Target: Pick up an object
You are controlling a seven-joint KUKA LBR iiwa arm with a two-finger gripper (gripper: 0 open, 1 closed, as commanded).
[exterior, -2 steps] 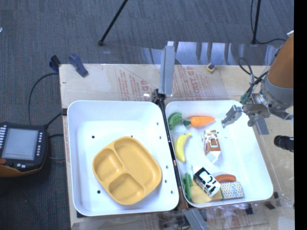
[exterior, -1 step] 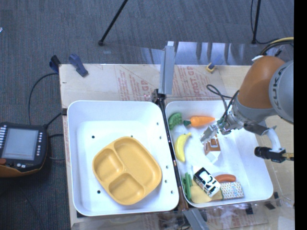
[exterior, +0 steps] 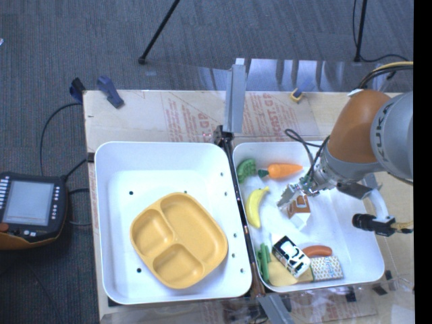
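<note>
My gripper (exterior: 298, 196) hangs low over the middle of the right bin (exterior: 370, 240), at the end of the grey arm with its orange band (exterior: 356, 128). Right under its tip sits a small brown and white block (exterior: 300, 208), touching or nearly touching it. An orange carrot (exterior: 284, 170) with a green top lies just behind the gripper. A yellow banana (exterior: 255, 206) lies to its left. A green vegetable (exterior: 245, 169) rests in the bin's back left corner.
At the right bin's front lie a black and white box (exterior: 289, 254), a red sausage (exterior: 317, 251), a patterned sponge (exterior: 327, 268) and a green pod (exterior: 263, 262). The left bin (exterior: 121, 174) holds a yellow divided plate (exterior: 177, 239). A metal post (exterior: 235, 96) stands behind the bins.
</note>
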